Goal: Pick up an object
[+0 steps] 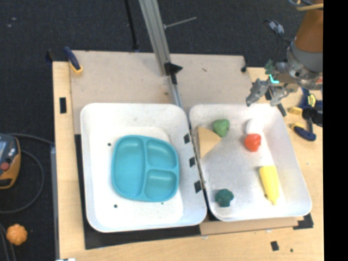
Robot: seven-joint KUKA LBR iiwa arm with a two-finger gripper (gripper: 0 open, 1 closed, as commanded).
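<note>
Camera view: gripper (266, 95) w/ fingers spread, holding nothing, at right bin's (296, 165) far edge. Red-white obj (252, 136) just below it; yellow obj (269, 183) farther down.

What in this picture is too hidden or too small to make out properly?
- Gripper, camera view: small and dark above the right bin's far edge; its finger state is unreadable.
- Arm: cut off by the frame's top right.
- Tan wedge: its left edge is hidden behind the bins' shared rim.
- Orange device: cut off by the left edge.
- White piece above the red object: blends into the bin, its shape unclear.
</note>
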